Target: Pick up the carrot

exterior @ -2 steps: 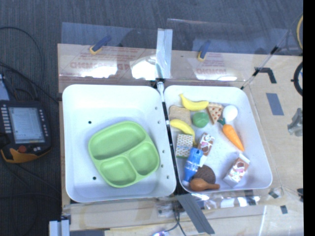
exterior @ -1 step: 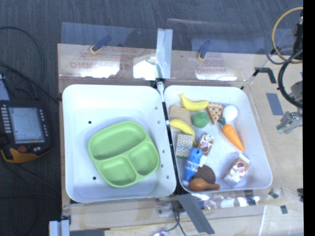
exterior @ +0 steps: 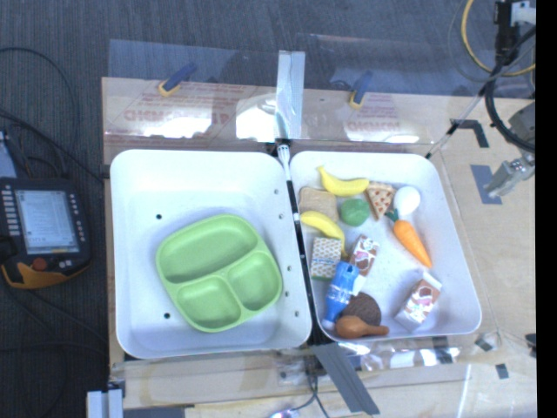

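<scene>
The carrot is orange with a small green top. It lies on the floor of the right bin, close to the right wall, with its tip pointing toward the front right. A white egg sits just behind its green end. A red and white carton lies in front of its tip. The carrot lies in the open, with nothing resting on it. Part of the arm, with a yellow cable loop, shows at the top right corner, well away from the bins.
The right bin also holds two bananas, a pizza slice, a green ball, a blue bottle, a chicken leg and several other toy foods. In the left bin sits a green divided plate.
</scene>
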Motion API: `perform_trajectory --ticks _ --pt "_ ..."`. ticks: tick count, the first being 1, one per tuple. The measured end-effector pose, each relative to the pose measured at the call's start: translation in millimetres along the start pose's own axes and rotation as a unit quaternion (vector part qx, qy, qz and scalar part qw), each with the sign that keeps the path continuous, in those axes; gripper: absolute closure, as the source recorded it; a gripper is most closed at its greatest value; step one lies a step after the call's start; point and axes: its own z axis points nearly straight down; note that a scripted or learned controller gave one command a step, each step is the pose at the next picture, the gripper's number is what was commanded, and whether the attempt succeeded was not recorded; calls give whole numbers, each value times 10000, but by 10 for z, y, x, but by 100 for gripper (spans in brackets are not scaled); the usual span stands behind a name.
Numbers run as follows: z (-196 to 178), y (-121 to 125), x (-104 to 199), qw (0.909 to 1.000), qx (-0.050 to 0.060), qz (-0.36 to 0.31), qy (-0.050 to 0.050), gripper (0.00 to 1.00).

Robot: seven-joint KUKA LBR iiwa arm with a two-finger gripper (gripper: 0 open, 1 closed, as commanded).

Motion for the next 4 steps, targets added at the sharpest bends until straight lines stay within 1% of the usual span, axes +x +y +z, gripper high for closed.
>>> perform_trajectory --ticks 1,4 --pt "278 -641 157 9977 -12 -675 -15 100" --pt "5 -700 105 9979 56 -647 -85 100"
